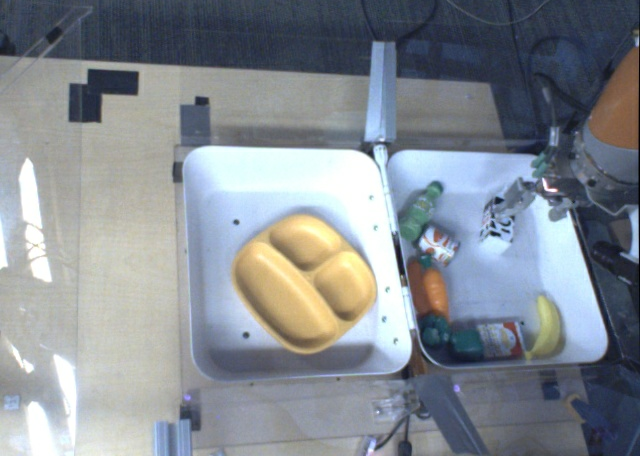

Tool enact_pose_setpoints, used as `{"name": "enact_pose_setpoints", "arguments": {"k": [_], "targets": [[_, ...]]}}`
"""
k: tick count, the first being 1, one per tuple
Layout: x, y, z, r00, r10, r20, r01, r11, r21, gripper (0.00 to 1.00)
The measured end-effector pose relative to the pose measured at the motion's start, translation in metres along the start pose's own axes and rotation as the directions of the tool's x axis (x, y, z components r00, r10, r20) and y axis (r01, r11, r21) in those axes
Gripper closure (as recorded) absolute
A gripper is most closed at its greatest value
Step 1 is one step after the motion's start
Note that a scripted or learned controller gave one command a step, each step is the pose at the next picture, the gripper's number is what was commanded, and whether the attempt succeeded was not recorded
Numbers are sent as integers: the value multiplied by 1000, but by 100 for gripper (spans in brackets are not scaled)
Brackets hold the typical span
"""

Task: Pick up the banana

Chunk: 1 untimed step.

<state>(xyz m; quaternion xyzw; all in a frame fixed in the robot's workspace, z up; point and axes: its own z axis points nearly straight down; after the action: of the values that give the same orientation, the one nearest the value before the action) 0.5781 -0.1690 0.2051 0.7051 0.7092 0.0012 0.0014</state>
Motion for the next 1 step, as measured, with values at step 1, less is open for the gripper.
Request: {"name": "enact_pose_setpoints", "arguments": {"k": [1], "targets": [[-28, -42, 61, 1000, -27, 1, 27, 1000, 0, 0]]}}
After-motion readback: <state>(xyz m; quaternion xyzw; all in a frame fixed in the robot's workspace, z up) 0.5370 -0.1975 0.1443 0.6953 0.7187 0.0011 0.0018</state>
